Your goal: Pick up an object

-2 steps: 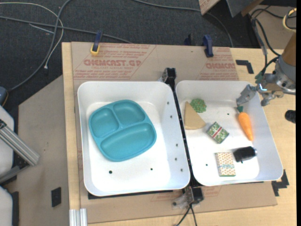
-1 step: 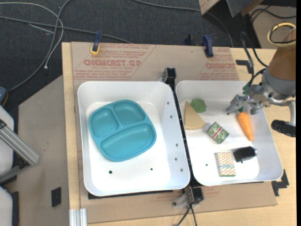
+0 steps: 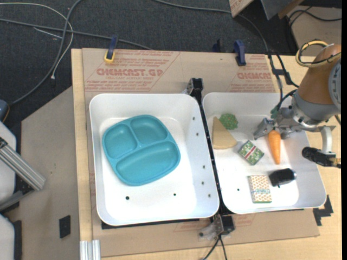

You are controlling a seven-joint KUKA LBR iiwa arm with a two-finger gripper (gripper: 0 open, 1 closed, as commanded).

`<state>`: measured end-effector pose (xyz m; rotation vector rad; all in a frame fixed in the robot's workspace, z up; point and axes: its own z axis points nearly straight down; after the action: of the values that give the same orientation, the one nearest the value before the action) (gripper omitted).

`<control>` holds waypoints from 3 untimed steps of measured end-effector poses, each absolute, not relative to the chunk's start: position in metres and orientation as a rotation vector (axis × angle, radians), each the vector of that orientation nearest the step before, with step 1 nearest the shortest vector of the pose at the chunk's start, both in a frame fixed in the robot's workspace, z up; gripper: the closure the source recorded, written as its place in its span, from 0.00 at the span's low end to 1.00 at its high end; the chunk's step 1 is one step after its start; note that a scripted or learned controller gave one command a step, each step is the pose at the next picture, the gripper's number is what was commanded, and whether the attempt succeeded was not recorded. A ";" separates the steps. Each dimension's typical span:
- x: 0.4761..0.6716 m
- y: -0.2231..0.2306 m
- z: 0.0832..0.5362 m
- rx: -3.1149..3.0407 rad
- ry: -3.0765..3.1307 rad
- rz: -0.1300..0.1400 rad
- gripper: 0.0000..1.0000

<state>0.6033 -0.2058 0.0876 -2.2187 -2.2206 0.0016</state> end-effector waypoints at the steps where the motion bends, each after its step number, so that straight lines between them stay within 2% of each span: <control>1: 0.604 -0.206 0.101 -2.221 -2.223 -0.002 1.00; 2: 0.606 -0.211 0.145 -2.224 -2.225 -0.003 1.00; 3: 0.612 -0.206 0.208 -2.225 -2.229 -0.006 1.00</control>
<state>0.6118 -0.2059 0.2081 -2.2245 -2.2292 -0.0062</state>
